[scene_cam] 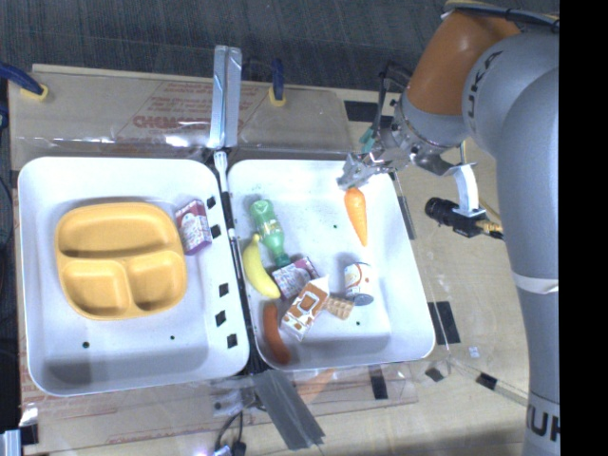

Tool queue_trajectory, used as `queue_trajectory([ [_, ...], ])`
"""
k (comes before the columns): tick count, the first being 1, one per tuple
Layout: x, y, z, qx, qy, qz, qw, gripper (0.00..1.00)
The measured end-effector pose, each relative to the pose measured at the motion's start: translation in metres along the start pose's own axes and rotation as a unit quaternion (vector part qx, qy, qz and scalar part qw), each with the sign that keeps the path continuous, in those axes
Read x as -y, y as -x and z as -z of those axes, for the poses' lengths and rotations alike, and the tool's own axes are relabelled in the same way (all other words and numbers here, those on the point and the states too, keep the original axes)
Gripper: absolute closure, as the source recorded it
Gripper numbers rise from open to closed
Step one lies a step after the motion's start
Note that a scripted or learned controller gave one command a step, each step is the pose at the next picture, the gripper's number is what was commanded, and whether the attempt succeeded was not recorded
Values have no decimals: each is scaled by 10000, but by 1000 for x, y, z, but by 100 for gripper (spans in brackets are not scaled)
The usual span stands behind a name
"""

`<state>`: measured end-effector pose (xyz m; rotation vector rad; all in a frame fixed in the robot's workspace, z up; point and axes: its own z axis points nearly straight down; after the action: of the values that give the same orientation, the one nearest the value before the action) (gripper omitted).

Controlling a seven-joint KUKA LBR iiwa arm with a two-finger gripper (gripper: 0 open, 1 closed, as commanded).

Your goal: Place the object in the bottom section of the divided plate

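This looks like a robotics lab rather than a home. A large grey industrial arm with an orange band (494, 74) reaches over a wooden counter (475, 302) where two shallow white plastic bins (38, 350) sit side by side, fixed with clamps (24, 79) and black tape marks, above dark grey carpet (142, 8).

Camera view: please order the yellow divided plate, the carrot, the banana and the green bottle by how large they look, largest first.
1. yellow divided plate, clearly the largest.
2. and 3. banana and green bottle look alike; each is partly covered, so I do not rank them.
4. carrot, slightly smaller.
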<state>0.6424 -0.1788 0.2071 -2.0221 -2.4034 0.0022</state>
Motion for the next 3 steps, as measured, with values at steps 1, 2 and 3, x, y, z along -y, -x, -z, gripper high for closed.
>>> queue_trajectory([
  [1, 36, -68, -38, -6, -20, -474, 9989, 100],
  [2, 36, -67, -38, -5, -17, -478, 9989, 0],
  [3, 47, 5, -116, -3, -7, -771, 9970, 0],
])
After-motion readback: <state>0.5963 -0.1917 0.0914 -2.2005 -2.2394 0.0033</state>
